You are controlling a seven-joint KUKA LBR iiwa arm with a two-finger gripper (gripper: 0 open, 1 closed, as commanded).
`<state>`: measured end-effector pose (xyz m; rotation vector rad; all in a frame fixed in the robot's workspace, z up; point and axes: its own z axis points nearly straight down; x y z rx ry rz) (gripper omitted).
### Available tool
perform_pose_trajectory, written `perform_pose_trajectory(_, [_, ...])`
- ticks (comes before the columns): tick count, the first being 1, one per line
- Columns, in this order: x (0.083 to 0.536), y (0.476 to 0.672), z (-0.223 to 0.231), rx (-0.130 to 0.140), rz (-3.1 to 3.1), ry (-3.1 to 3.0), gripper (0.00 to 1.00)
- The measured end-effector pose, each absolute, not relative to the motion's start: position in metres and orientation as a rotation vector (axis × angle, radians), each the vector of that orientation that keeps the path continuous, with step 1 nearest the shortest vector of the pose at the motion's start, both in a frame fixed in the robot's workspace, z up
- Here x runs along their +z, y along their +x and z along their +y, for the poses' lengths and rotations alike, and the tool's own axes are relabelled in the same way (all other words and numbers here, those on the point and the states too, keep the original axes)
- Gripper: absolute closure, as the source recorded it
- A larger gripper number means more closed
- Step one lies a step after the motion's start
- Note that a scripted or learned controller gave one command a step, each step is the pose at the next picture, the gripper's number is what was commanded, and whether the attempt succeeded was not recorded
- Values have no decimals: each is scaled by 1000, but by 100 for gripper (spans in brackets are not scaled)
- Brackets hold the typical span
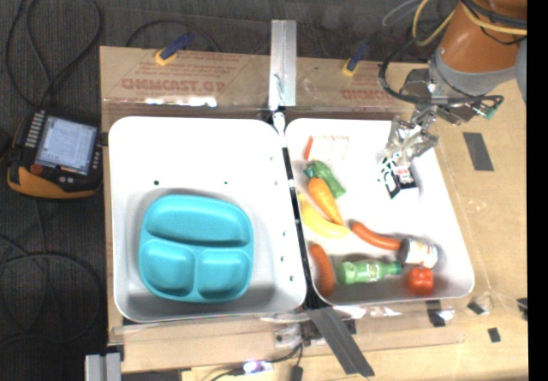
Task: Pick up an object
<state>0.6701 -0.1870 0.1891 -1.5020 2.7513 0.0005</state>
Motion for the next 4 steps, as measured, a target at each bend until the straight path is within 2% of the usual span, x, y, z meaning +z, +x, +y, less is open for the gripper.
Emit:
perform_pose_trajectory(1, [218,616,-198,1,2437,-1976,100])
perform_pose_trajectory(2, [203,669,-150,5,2099,-2328,100])
perform_pose_trajectory(3, [192,641,-210,4,1654,-2664,100])
perform_pose_trajectory(4, [121,672,-184,-47,1820,-2545,100])
